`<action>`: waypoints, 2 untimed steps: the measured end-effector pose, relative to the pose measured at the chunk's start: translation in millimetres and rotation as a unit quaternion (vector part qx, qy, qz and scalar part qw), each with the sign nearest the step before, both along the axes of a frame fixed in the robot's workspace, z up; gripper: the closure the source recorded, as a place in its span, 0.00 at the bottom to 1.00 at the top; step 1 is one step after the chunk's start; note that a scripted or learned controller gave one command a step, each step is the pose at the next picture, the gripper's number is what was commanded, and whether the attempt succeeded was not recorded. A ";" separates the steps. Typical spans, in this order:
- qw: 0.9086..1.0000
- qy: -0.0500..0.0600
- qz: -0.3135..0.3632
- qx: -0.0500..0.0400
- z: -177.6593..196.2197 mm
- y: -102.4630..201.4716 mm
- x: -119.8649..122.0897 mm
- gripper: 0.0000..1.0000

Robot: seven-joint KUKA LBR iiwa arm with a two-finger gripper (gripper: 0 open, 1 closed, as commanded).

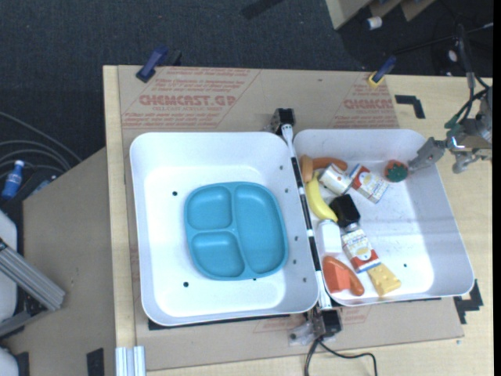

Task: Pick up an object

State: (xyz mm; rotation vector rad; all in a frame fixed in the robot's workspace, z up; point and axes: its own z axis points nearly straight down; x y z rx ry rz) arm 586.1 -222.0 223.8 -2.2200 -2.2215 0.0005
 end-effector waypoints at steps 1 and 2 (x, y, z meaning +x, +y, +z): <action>1.000 -0.003 0.000 -0.001 -135.6 29.9 30.4 0.00; 1.000 -0.006 0.001 -0.002 -124.0 29.5 32.1 1.00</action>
